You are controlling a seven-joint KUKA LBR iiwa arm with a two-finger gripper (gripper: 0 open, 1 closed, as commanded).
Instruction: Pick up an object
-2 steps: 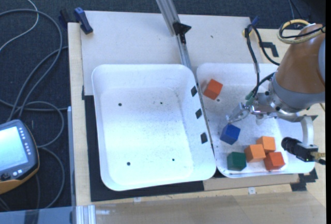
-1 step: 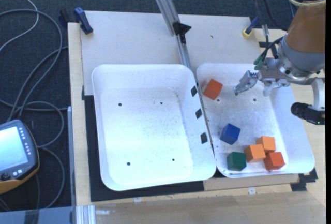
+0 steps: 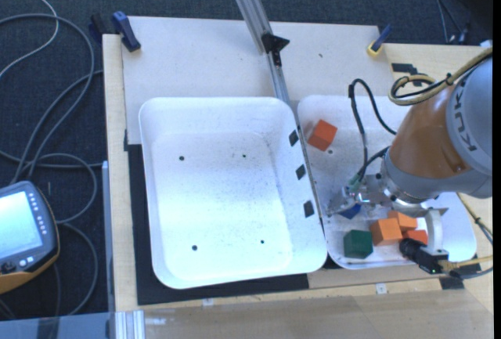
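Right bin [image 3: 338, 112]: shallow white plastic tray with rounded corners, on the right half of the bench [image 3: 203, 55].

1. Orange block [image 3: 322, 135]. Cube-like, matte, hard-edged. Lies alone in the bin's far left part, near the dividing rim, turned so one corner points toward the bin's near edge. No clear long axis; no markings legible.
2. Green block [image 3: 358, 243]. Dark green, squat, roughly square. Sits at the bin's near edge, left of centre, edges about parallel to that edge.
3. Orange pieces [image 3: 394, 229]. Two or three angular orange blocks clustered just right of the green block, partly under the arm; individual shapes cannot be separated.
4. Blue item [image 3: 350, 210]. Small, partly hidden beside the wrist; shape unclear.

Left bin [image 3: 156, 165]: larger white tray, speckled floor with a few dark dots, three black tabs on its right rim.

Arm [image 3: 438, 142]: grey casing with orange band, letters "KU" readable on the grey shell. Gripper [image 3: 354, 200]: low over the right bin's middle, near the blue item; whether it is wide or narrow cannot be told.

Bench: pale board, blue clamp [image 3: 125, 29] at the far left corner, yellow-and-blue clamp [image 3: 379, 42] at the far right edge.
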